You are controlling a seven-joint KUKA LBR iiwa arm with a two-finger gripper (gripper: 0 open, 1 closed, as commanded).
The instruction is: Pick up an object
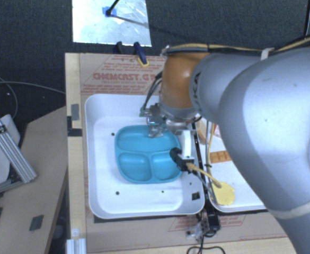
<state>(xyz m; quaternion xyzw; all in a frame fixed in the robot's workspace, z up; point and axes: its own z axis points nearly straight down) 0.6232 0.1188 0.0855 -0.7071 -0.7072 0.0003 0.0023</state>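
Closest to my camera, the arm's (271, 120) thick grey link fills the lower right and slants up and leftward across the right bin (245, 204). In that bin's near left corner lies a yellow spoon (224, 194), its stick handle running up and left toward the wall between the bins. Further in, the left bin (99, 157) holds a blue divided tray (139, 160), flat on the floor, right of centre. The wrist bends downward over the bin, and the gripper (156, 127) points down at the tray's far rim. From here I cannot tell whether it is spread or closed, or whether it touches the rim. Above it sits the orange band (177, 78). Beyond the bins I see a printed cardboard sheet (117, 75).
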